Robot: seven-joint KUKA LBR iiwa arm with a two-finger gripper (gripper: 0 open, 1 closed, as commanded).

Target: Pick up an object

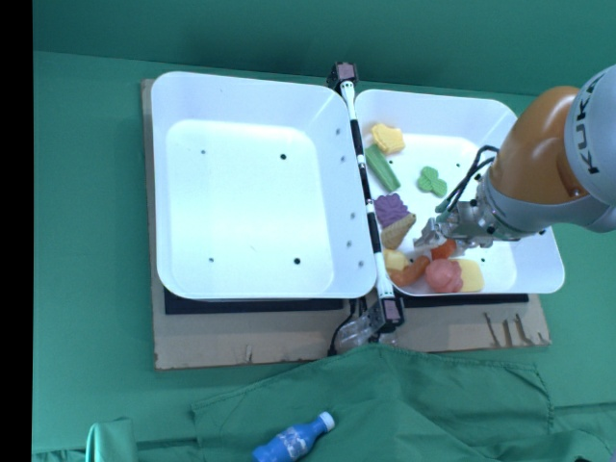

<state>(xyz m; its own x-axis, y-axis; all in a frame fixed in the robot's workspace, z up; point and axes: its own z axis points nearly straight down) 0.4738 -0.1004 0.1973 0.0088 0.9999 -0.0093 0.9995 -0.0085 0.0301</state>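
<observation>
- Since all the toy food is crammed into the right bin (500, 123), that's where the arm (553, 162) has gone, reaching in with the gripper (430, 236) low over the clutter near the bin's front edge.
- Landmark: the purple grape-topped cone (392, 216). The gripper sits just right of it, a bit toward the front.
- Jaws: honestly can't tell whether they're spread or pinching anything, too small and buried in clutter.
- Just in front of the cone: a yellow piece (394, 259), an orange carrot-looking thing (412, 271), then a red lump (444, 275) with a pale yellow piece (470, 274) touching it. Any of these looks like the likely target, probably the orange bit, since it lies right under the tool.
- Behind the cone: a green stick (382, 168) and a yellow chunk (388, 139). Behind and right: a green clover shape (431, 180), well apart from the pile.
- Left of the cone, past the divider (358, 162): the left bin (178, 94), presumably the drop-off side.
- Nothing looks lifted yet.
</observation>
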